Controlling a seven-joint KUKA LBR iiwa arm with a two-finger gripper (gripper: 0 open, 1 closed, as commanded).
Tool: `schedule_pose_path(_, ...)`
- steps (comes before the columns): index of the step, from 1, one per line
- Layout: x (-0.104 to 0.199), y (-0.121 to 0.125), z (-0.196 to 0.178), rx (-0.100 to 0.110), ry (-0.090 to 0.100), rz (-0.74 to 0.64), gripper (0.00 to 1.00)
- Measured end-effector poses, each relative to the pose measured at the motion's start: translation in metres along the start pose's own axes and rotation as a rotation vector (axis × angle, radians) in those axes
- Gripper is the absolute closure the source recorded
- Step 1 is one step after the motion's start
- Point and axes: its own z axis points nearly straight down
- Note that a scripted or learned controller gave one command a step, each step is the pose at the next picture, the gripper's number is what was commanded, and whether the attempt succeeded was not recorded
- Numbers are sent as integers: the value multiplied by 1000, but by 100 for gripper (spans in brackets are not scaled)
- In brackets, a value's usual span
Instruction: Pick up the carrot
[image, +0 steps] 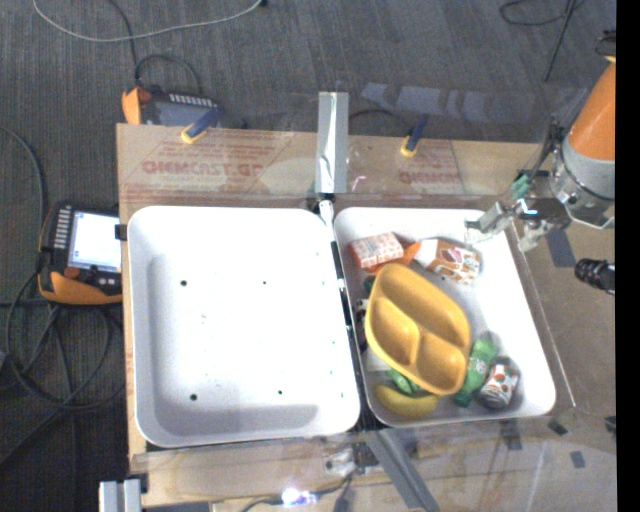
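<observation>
cardboard print mirrored - unreadable; tool over right bin corner

A divided tray is being held in the right bin, w/ the left bin adjoining.

Arm enters from the right edge, far-right part of the scene. Orange band visible at top right, grey wrist section just below it. Wrist angled down and to the left. End effector sticks out leftward from the wrist, sitting at the far right corner area, low and slanted. Small green and blue fittings show on the wrist housing. Finger tips small and blurred, state unclear. Nothing seen between them.
</observation>
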Motion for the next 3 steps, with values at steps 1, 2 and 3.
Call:
schedule_pose_path(1, 1, 0, -8, 1, 1, -2, 100)
schedule_pose_path(2, 28, 55, -56, -2, -3, 40, 100)
schedule_pose_path(3, 27, 55, -65, 1, -9, 41, 100)
